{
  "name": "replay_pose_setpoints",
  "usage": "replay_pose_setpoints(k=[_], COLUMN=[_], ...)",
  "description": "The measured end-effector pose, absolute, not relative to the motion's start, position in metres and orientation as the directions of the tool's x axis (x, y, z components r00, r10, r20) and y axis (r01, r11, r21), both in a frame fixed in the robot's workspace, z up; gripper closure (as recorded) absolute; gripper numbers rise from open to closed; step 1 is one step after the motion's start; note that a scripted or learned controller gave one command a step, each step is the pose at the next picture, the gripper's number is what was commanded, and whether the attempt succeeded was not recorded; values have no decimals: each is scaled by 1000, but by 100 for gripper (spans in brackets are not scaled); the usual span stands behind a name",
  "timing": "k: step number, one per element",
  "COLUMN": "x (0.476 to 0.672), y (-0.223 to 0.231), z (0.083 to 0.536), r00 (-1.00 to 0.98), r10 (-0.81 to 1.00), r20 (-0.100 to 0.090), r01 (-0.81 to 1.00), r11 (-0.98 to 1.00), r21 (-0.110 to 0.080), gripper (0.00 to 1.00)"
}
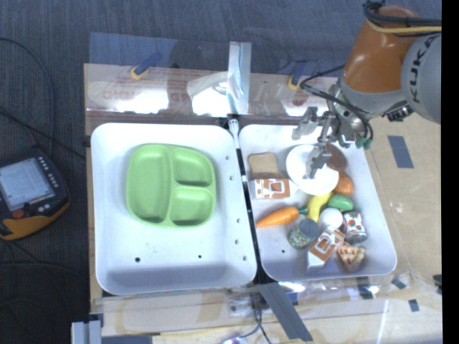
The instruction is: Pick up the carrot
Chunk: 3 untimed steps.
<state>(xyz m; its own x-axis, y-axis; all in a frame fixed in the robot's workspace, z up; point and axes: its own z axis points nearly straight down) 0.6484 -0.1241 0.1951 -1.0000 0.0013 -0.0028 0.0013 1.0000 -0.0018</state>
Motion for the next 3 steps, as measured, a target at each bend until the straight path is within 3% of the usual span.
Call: replay_pose_setpoints(k=[1, 2, 3], x=[580, 504, 498], y=[-107, -102, -102], z=[102, 95, 95], r00=[-999, -997, -999], r10=[49, -70, -11], r20=[6, -33, -37], r01=[49, -70, -11], r11=[999, 997, 1000], r21=[1, -13, -6], gripper=[0, 0, 0])
